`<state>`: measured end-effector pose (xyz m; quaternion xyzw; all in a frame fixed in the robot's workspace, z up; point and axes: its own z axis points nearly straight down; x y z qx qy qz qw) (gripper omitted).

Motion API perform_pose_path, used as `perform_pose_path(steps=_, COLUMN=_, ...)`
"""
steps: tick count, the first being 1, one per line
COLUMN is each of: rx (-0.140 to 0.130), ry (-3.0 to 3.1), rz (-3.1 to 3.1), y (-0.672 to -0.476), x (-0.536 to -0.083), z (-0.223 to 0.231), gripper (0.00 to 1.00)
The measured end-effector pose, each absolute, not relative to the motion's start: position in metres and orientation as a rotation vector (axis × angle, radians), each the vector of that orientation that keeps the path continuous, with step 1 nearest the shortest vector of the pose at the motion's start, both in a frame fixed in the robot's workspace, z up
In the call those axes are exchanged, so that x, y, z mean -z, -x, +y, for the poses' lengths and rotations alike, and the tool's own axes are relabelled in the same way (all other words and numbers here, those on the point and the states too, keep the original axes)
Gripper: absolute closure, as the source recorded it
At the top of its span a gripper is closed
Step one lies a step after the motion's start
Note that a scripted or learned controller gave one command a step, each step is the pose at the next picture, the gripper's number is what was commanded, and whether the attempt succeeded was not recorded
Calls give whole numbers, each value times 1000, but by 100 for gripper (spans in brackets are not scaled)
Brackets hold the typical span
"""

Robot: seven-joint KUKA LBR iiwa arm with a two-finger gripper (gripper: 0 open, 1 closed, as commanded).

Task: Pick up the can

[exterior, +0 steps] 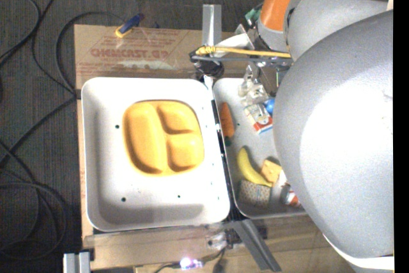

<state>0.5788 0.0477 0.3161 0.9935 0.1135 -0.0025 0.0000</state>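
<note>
My gripper (255, 102) hangs low in the right bin (229, 156), near its far end, pale fingers pointing down. Right under and beside the fingertips lies a small blue, white and red item (265, 123) that looks like the can; the fingers and the arm hide much of it. Whether anything sits between the fingers I cannot make out. A second can-like cylinder with a patterned side (254, 192) lies at the near end of the same bin.
The right bin also holds an orange carrot (226, 121), a yellow banana (248, 167) and a tan block (271, 170). The grey arm (345, 124) covers the bin's right half. A yellow divided plate (163, 136) lies in the left bin (102, 188).
</note>
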Motion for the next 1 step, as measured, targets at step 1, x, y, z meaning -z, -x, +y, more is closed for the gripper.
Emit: perform_pose_path(steps=1, rx=6, ry=-3119, rz=361, y=-603, x=-398, z=129, gripper=100)
